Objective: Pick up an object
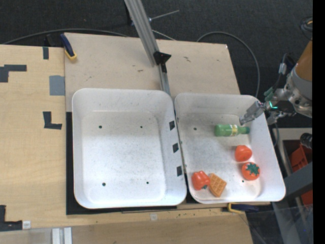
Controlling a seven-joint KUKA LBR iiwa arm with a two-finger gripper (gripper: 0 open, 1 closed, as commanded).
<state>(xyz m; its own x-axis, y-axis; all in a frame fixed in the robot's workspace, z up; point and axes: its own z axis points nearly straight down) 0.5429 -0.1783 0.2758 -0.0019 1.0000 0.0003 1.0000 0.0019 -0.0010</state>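
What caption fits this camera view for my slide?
Claw poised beside the green bottle in the right bin, which also holds three red-orange toys and a waffle.

Light wood tabletop (117,65) carries two shallow white bins side by side, edges touching. Left bin (81,136) sits over a dark mat (69,161) that shows along its left and lower edge. Right bin (203,103) nearer the right edge of the tabletop. Grey tape patch (57,85) and dark tape marks (49,121) left of the bins. Blue and yellow clamp (68,47) at the far left corner. Slanted metal post (144,24) meets the tabletop behind the bins.
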